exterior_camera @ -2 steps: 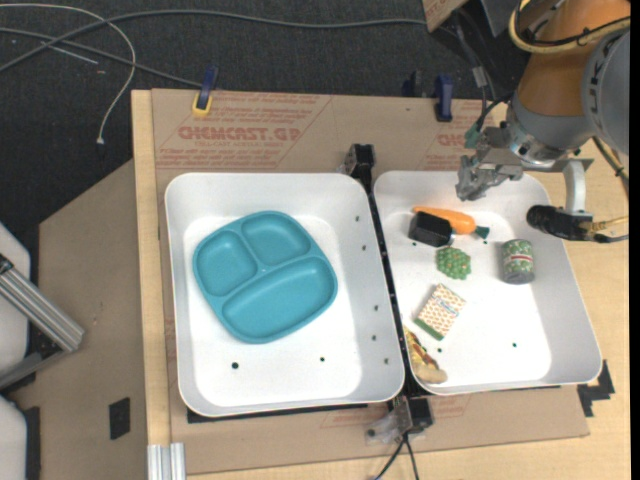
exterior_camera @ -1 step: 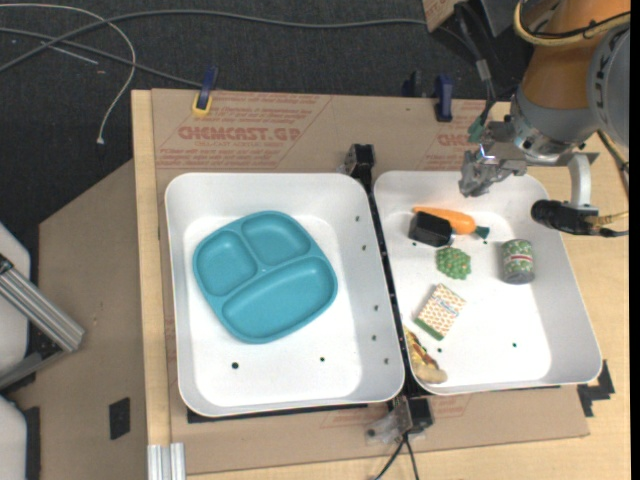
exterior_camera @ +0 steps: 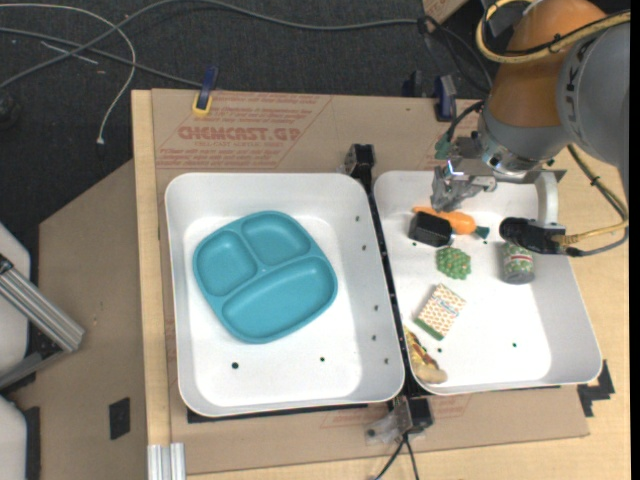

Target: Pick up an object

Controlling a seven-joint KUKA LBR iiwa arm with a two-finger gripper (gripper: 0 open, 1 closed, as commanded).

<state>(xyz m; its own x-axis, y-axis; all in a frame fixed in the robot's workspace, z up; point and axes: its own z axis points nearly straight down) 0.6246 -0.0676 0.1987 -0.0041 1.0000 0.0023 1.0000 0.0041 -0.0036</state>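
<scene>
Orange plastic carrot point(exterior_camera: 455, 220) lies at the top of the right white bin point(exterior_camera: 560, 358), touching a black block point(exterior_camera: 430, 230), directly under the end effector point(exterior_camera: 452, 190), whose opening I cannot tell. Nearby lie a green bumpy ball point(exterior_camera: 453, 262), a patterned card packet point(exterior_camera: 441, 311) and a small jar point(exterior_camera: 518, 264); a teal divided plate point(exterior_camera: 264, 274) sits in the left white bin point(exterior_camera: 200, 368).

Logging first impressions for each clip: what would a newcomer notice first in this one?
Most striking is the blue divided plate, lying alone in the middle of the left bin. Next comes the grey and orange arm, its end effector hanging over the far end of the right bin, just above an orange carrot and a black object. Small items sit nearby: a green ball and a patterned packet.
</scene>
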